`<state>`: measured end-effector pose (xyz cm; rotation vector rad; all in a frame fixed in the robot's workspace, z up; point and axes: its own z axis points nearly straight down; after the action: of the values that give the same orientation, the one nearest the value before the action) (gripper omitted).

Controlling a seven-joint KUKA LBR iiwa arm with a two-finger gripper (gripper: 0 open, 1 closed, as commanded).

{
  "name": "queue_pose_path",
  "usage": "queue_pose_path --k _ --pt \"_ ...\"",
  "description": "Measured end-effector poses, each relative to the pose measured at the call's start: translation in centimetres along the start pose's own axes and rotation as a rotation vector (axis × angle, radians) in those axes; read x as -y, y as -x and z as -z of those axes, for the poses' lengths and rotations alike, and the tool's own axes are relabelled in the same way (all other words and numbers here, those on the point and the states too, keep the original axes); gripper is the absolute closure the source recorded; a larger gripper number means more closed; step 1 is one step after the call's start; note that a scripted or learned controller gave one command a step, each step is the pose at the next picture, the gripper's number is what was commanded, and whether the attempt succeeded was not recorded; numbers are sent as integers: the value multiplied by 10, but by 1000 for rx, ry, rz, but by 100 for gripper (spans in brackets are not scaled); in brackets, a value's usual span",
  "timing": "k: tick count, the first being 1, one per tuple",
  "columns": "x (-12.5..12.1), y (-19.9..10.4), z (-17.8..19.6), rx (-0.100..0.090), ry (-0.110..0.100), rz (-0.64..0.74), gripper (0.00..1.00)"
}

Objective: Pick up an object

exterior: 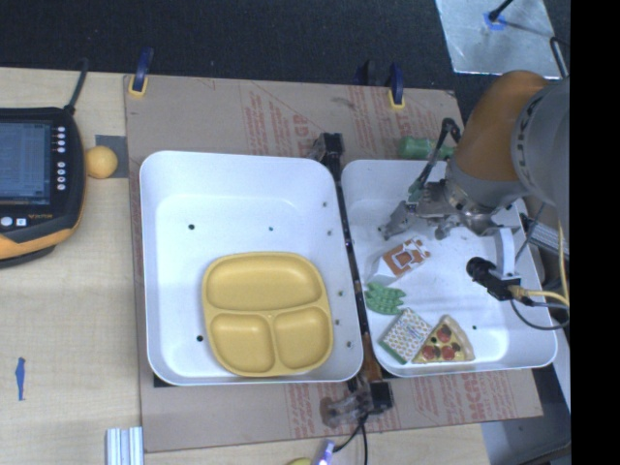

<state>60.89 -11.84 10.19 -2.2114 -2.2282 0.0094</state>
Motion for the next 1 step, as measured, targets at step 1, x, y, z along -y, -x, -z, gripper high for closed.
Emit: queue_pose_path --k 1 --pt "33 -1 -11 -1 2 -2 0"
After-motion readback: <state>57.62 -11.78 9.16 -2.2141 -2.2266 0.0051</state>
